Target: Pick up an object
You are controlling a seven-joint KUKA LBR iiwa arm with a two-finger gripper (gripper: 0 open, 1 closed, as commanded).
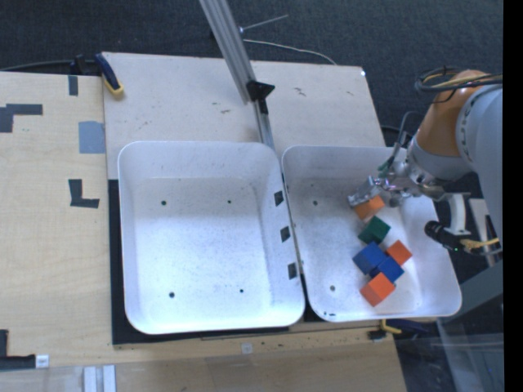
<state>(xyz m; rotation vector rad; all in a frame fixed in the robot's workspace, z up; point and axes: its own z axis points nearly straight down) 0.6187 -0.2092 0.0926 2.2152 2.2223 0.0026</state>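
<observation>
While the gripper [365, 196] hangs low in the right bin [327, 219], its tip sits at the upper edge of a small orange block [370, 206], touching or just above it, so the step in hand looks like the close-in for a grasp, lift not yet done. Jaw state: cannot tell, the metal tip is too small and blurred to read, and no block is plainly between anything, so no hold claimed. The orange block lies in the right bin's upper middle, at about 12 o'clock of the cluster of blocks; a green block [375, 230] is just beside it at 6 o'clock, then blue blocks [377, 260] further on at 6 o'clock, a second orange block [399, 252] at their 2 o'clock, touching, and a third orange block [377, 288] at their 6 o'clock. The left bin [196, 235] sits at 9 o'clock of all this. Target's long axis: seems to run from about 2 o'clock to 8 o'clock, slightly tilted in the view, though it is partly covered by the tip so that is a rough read; no clear front or back end. Next move, by my judgement, calls for straddling the block across its short side, closing, then a straight lift clear of the green block so it is not dragged along. Risk: a nudge instead of a grip.
</observation>
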